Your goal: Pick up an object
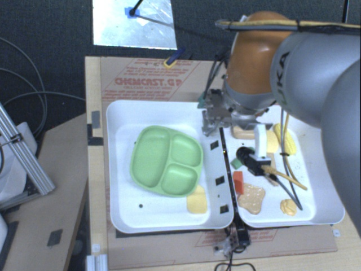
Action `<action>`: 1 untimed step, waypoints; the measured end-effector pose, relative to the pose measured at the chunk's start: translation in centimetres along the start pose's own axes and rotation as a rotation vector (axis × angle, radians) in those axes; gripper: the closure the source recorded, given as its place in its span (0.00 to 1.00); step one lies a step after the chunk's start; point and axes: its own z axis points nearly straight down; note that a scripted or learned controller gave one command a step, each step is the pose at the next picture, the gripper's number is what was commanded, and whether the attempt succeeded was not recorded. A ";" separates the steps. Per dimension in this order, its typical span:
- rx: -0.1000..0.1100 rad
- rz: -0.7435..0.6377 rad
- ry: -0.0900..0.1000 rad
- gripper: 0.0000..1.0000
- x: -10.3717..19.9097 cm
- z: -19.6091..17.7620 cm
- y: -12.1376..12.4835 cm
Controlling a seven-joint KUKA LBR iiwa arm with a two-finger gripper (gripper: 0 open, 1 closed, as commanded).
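Two bins below me, and my gripper (210, 120) hangs over the divider at centre frame; whether its jaws are wide or narrow I cannot tell. Nearest object: a tan block (243, 132) in the right bin (321, 208), just right of me.

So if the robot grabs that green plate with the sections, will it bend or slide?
The green plate looks like moulded plastic with raised dividers, so it is probably stiff and light. It is wide and shallow, so it may be hard to pinch except at the rim. It lies flat in the left bin, whose smooth floor may let it slide.
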 end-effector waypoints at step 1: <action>-0.010 0.006 -0.001 1.00 -1.8 -8.8 -2.8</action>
